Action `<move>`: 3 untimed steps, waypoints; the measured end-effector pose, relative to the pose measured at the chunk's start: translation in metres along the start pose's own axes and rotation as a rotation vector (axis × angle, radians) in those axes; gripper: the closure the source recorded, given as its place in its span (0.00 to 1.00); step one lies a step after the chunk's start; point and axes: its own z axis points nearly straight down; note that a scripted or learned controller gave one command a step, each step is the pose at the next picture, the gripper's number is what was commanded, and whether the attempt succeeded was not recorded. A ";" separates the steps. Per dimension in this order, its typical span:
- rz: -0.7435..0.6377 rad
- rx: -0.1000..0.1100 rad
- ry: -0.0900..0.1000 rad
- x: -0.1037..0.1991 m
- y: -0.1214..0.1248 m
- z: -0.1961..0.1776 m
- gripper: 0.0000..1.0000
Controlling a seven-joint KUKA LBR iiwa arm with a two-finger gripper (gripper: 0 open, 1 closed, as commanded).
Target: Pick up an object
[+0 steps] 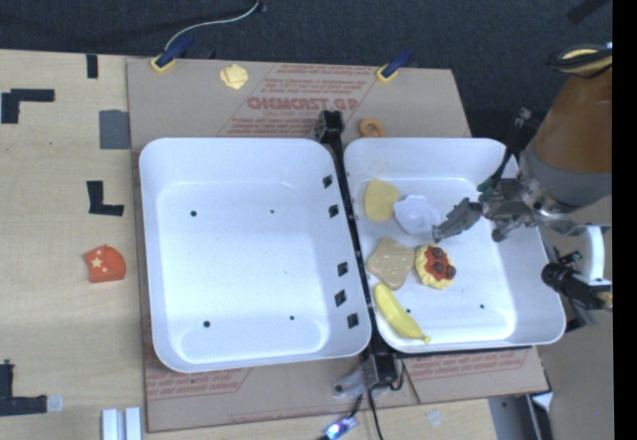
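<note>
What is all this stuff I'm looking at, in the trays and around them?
White bins: 2, white, side by side on the bench.
Banana: 1, yellow, right bin, near edge.
Bread slice: 1, tan, right bin, above the banana.
Red-and-yellow toy food: 1, right bin, beside the bread.
Yellow round piece: 1, right bin.
White lump: 1, right bin.
Red piece: 1, bench, left of bins.
Yellow piece: 1, cardboard, behind bins.
Gripper: 1, grey, over right bin.

bench (pixel 60 189) | cardboard sheet (pixel 289 105) | two white bins (pixel 159 229) | red piece (pixel 106 264)
</note>
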 end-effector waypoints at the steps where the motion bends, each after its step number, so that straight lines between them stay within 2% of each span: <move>1: 0.000 0.008 0.001 0.001 0.022 0.125 0.00; 2: -0.001 -0.002 0.000 0.001 0.025 0.107 1.00; 3: -0.010 -0.013 0.001 0.085 0.096 0.022 1.00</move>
